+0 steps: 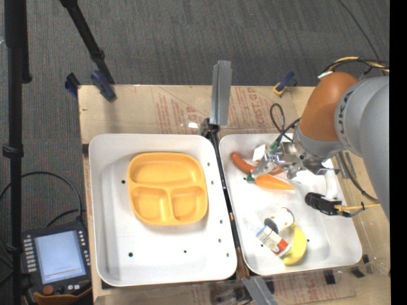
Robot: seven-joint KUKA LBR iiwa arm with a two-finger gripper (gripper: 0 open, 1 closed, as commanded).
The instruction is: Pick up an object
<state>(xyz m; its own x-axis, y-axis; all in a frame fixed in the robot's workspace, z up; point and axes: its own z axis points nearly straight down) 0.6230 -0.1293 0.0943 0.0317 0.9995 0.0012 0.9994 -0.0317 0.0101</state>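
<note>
grey carpet, plywood tabletop [159, 110]. end effector [272, 164] low in right white bin [346, 246], over orange plastic carrot [275, 182]; grip state: cannot tell. approach step; next: close, lift, verify hold.

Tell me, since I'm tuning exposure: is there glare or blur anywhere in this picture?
Camera view: the white bins look bright but not washed out; the yellow plate has a soft sheen; the gripper is small and cluttered, hard to read; the carrot and banana are reasonably sharp.
</note>
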